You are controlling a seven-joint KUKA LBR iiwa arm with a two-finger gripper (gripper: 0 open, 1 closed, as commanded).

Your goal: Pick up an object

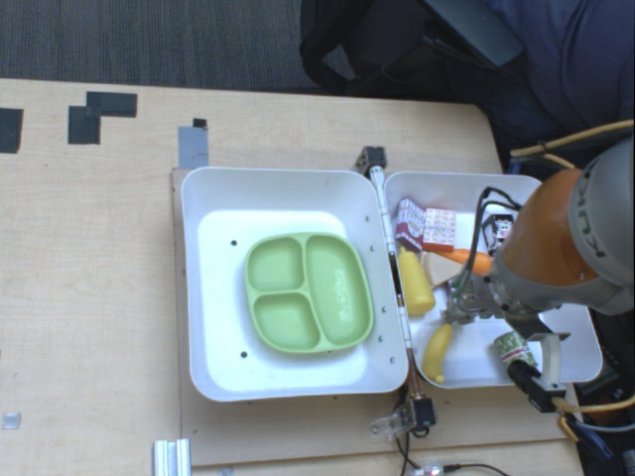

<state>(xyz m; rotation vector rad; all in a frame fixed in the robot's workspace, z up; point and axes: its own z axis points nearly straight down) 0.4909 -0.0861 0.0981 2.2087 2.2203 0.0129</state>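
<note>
A: Clutter fills the right white shallow bin (585, 360): a yellow banana-shaped plastic toy (435, 353) at six o'clock, a yellow cylinder (415, 284) by the dividing rim at nine, an orange carrot-like stick (464, 257) and a red-and-white packet (429, 226) toward twelve.

B: And the gripper (466, 300)?

A: It hangs over the bin's centre, just beside the banana toy's upper tip, likely lining up on it. Whether it is spread or closed, I cannot tell.

B: Room to move?

A: Tight at nine against the rim. The left white bin (198, 266), bearing a green divided plastic tray (308, 293), offers more.
</note>
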